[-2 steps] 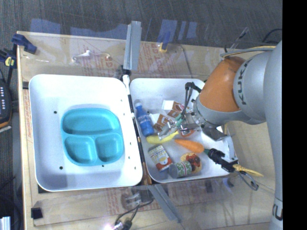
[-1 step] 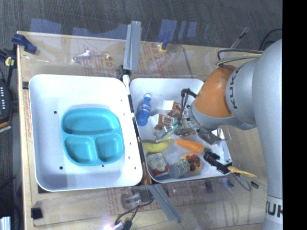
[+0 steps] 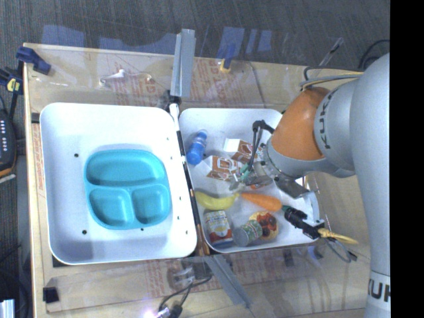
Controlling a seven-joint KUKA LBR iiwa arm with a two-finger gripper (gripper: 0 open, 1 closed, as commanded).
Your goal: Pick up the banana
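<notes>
Overhead view of a counter (image 3: pixel 99 68) with two white bins side by side. The left bin (image 3: pixel 56 131) holds a blue three-compartment tray (image 3: pixel 127 187). The right bin (image 3: pixel 218 119) is cluttered: a blue bottle (image 3: pixel 196 147) near its left wall, and the banana (image 3: pixel 215 200) lying flat toward its front left, just beside a carrot (image 3: pixel 261 201). Two cans (image 3: pixel 218 227) sit along the front edge. The gripper (image 3: pixel 250 173) hangs low above the bin's middle, just behind the banana; whether its jaws are apart cannot be told.
</notes>
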